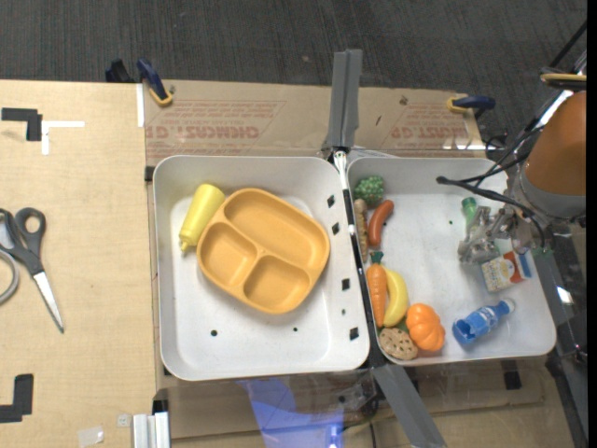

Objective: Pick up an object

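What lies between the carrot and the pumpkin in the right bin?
A banana lies between the carrot and the pumpkin, seen in the camera view.

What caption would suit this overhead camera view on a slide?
Gripper hovering in the right bin near toy food and a blue bottle; yellow divided tray in the left bin.

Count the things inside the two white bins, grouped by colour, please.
Yellow: 2, bottle, banana
Orange: 3, tray, carrot, pumpkin
Green: 1, broccoli
Red: 1, sausage
Blue: 1, water bottle
Brown: 1, cookie
Total: 9
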Controlling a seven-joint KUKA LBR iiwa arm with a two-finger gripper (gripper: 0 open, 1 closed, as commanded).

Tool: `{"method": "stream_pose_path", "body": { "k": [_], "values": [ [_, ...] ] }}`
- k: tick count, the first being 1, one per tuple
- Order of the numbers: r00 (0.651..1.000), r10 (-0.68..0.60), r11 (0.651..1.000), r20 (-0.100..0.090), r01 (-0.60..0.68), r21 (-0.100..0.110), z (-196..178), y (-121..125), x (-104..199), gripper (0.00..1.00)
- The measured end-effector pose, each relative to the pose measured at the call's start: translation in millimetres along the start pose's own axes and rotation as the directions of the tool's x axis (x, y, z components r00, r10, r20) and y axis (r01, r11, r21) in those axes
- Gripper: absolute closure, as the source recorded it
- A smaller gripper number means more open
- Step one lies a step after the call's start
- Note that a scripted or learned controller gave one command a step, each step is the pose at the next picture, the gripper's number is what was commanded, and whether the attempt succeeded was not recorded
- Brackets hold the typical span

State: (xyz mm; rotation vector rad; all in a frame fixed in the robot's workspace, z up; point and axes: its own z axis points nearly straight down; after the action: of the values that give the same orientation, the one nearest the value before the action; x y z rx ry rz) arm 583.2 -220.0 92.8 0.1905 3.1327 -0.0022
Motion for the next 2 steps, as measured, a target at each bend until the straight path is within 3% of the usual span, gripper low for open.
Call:
{"method": "stream_pose_path", "body": {
  "k": [1, 2],
  "values": [
    [0.999, 0.051, 0.999, -0.001, -0.051, -0.001, 0, -9, 56, 0.00],
    [0.995, 0.102, 0.995, -0.002, -0.102, -0.002, 0, 102, 56, 0.00]
  ]
}}
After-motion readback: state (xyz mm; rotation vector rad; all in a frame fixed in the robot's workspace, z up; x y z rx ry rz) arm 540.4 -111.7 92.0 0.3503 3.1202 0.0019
